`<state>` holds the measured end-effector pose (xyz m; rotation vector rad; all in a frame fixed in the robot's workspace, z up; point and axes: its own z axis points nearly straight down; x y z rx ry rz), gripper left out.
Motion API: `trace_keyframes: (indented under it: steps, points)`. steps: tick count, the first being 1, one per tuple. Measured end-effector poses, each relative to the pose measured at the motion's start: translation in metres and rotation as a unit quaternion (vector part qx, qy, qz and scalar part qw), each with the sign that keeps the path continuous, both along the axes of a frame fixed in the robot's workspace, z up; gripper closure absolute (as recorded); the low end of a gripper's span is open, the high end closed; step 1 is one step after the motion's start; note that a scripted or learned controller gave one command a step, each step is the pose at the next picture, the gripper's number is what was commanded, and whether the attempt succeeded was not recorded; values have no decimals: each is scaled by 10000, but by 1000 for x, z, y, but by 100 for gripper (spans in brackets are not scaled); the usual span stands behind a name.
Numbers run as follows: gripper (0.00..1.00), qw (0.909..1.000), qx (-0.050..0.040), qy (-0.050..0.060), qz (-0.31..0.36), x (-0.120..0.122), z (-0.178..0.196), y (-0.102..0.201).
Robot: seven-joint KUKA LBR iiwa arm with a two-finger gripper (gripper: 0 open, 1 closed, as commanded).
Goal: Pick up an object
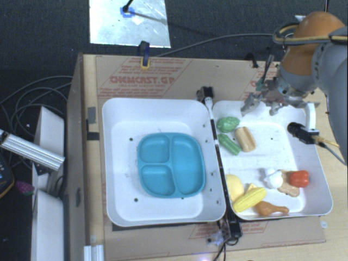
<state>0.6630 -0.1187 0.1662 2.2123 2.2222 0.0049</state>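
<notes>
Chicken drumstick (pixel 270 208) lies near (bin's front); claw (pixel 261 104) hovers open, holding nothing.

The grey arm (pixel 331 64) bears a rounded orange band (pixel 312 37), a black cable looped across it.

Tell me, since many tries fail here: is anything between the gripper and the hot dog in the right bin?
Nothing visible blocks it. The gripper hangs over the right bin's far edge, and bare bin floor lies between it and the hot dog. The green pieces sit close beside the hot dog and could crowd a grasp.
</notes>
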Motion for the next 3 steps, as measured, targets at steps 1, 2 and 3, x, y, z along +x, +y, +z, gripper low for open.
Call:
trace_keyframes:
  steps: [1,2,3]
  points:
    - [0,10000,9,30,-14,-26,-41,-2]
    - [0,10000,9,30,-15,-44,-76,11]
    - [0,10000,-20,15,-10,-22,-81,33]
